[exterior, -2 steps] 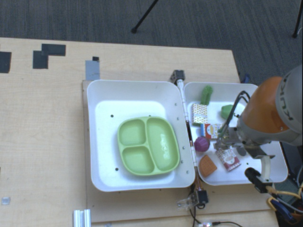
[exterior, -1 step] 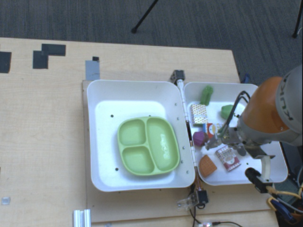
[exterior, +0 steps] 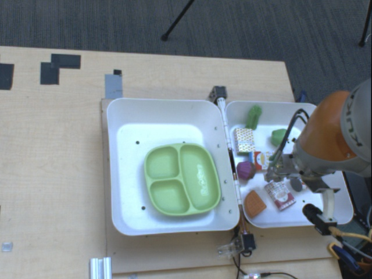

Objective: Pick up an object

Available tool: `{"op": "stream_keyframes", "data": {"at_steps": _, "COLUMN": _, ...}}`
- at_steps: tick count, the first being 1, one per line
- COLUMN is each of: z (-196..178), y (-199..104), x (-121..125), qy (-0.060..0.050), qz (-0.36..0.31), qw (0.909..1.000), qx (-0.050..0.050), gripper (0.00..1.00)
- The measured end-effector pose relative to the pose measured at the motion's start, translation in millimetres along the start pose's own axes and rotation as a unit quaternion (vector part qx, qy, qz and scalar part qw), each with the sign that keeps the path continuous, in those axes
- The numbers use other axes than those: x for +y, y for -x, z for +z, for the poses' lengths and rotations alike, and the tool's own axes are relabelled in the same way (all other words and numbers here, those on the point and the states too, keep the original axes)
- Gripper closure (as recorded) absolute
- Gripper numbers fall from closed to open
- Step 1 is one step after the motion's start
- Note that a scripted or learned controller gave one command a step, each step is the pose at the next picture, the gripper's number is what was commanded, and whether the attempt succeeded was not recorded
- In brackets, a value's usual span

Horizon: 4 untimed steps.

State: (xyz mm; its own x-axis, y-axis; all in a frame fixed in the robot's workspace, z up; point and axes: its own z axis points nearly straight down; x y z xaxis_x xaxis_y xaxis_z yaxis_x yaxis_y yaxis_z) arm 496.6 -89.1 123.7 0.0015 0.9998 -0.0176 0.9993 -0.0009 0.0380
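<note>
The arm's wrist hangs low over the right bin (exterior: pixel 343 211), and the jaws (exterior: pixel 278 179) sit just above a small red-and-white packet (exterior: pixel 281 197); whether they are spread or pressed together I cannot tell, since the wrist hides them from above. The packet lies flat on the bin floor near the front, just beside a brown sponge-like block (exterior: pixel 254 203); behind these are a purple lump (exterior: pixel 245 170), a patterned white cube (exterior: pixel 244 139), a small colourful item (exterior: pixel 259 157) too blurred to name, and two green pieces, one long (exterior: pixel 253 117) and one rounded (exterior: pixel 278 136), toward the back wall.

The packet looks light and thin, probably with a slick wrapper that may crumple or slide away from a pinch; taking it across its narrow width, with the tips pressed down to the floor, seems the safer hold. The brown block looks soft and springy, easy to squeeze across its sides; the purple lump is rounded and may roll out of a loose grip.

The left bin (exterior: pixel 125 156) holds a pale green divided plate (exterior: pixel 183 179) with three compartments, well apart from the arm; the bins meet along a shared rim between them. Both rest on a light wooden bench (exterior: pixel 52 173) bearing dark tape patches (exterior: pixel 58 68) at the far left; beyond it is dark grey carpet (exterior: pixel 87 10), crossed by a thin black stand leg (exterior: pixel 183 10); cables (exterior: pixel 349 246) trail at the front right corner.
</note>
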Motion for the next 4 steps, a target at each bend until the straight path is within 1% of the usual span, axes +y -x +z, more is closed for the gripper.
{"op": "stream_keyframes", "data": {"at_steps": 1, "z": 0, "y": 0, "x": 0, "qy": 0.000, "qz": 0.000, "qw": 1.0000, "qx": 0.000, "gripper": 0.00}}
{"op": "stream_keyframes", "data": {"at_steps": 2, "z": -10, "y": -1, "x": 2, "qy": 0.002, "qz": -0.001, "qw": 1.0000, "qx": 0.000, "gripper": 1.00}}
{"op": "stream_keyframes", "data": {"at_steps": 3, "z": -60, "y": -53, "x": 52, "qy": -0.017, "qz": -0.003, "qw": 0.9998, "qx": 0.009, "gripper": 1.00}}
{"op": "stream_keyframes", "data": {"at_steps": 4, "z": -60, "y": -53, "x": 51, "qy": -0.018, "qz": -0.003, "qw": 0.9998, "qx": 0.009, "gripper": 0.00}}
